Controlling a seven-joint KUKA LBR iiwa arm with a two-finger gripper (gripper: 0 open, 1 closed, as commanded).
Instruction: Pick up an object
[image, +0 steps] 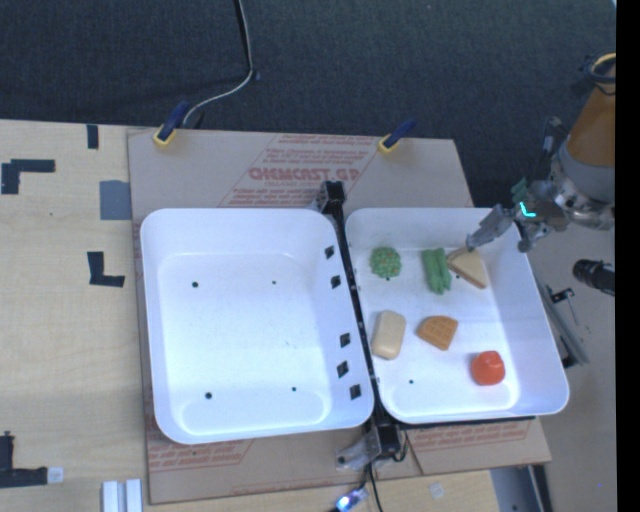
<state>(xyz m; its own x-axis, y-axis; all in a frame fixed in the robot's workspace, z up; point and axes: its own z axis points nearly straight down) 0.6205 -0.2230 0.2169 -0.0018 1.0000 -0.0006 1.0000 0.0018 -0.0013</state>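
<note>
Looking down on the bench, we see two shallow white bins side by side on a cardboard sheet (300, 175) printed in red. The left bin (170, 260) is smooth, glossy plastic with rounded corners. The right bin (540, 345) is of the same make and holds all the small items.

The arm (590, 140) reaches in from the right, grey with an orange band above the wrist. Its gripper (483, 238) hangs at the right bin's upper right, a slim grey finger slanting down and to the left. We cannot tell whether the claw is released or clenched, and nothing shows between its tips.

The nearest candidate is the pale cheese wedge (469, 268), a tan triangular piece that looks like smooth toy plastic. It lies just below and slightly left of the claw tip, near enough that we cannot tell whether they touch. Its long axis runs roughly left to right with a slight downward tilt.

Just beside it to the left lies a green pod-shaped vegetable (435, 270), long axis nearly up and down. Further left sits a knobbly green broccoli floret (385, 263). Lower down are a cream rounded block (388, 334), an orange wedge (437, 331) and a small red fruit-like piece (488, 368), well apart from the claw.
</note>
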